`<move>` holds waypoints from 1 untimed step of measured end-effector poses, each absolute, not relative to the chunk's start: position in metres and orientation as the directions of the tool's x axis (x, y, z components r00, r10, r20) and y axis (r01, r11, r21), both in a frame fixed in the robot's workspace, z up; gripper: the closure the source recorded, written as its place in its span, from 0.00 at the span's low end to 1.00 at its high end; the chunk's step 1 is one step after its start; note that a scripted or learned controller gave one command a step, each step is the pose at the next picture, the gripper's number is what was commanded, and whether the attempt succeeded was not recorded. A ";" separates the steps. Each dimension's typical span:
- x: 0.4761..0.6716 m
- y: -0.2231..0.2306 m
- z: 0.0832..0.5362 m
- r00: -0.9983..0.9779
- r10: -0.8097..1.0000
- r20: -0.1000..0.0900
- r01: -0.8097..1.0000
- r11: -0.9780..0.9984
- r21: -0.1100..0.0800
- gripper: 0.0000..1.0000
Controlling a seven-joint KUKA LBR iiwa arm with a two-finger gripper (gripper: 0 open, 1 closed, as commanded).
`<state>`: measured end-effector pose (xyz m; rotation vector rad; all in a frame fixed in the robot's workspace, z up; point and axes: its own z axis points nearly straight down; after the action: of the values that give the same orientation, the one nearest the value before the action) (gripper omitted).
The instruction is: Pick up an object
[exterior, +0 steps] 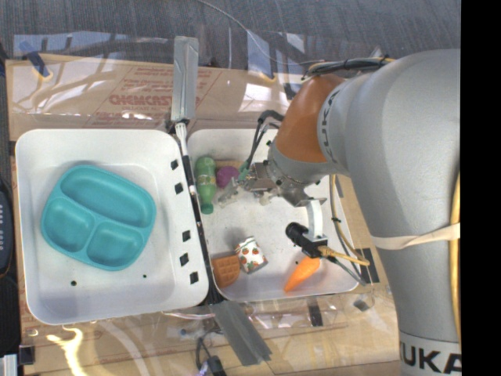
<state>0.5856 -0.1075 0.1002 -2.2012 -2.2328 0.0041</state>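
**Gripper working at the right bin's far-left corner**

A teal divided plate (95, 217) is lying in the left bin (31, 288). In the right bin (344, 287), a green bottle (206, 183) and a purple piece (225, 175) are sitting along the left wall, just beside the gripper (235, 189), which is reaching low toward them. Nothing is sitting between its parted fingers. A patterned cube (250, 254) and a carrot (302, 272) are waiting near the front edge.

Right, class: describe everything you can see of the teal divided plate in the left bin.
The teal plate is a rounded-corner tray, seemingly smooth plastic, with three compartments: one large along its upper side and two smaller below, split by raised ridges. It lies flat, right side up, turned at a slant, on the floor of the left white bin, nearer the left wall. Nothing else touches it.
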 end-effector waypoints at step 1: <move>0.478 -0.099 0.091 -0.008 1.000 0.003 1.000 0.008 -0.005 0.00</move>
<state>0.4781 -0.0992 0.0911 -2.2089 -2.2261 0.0031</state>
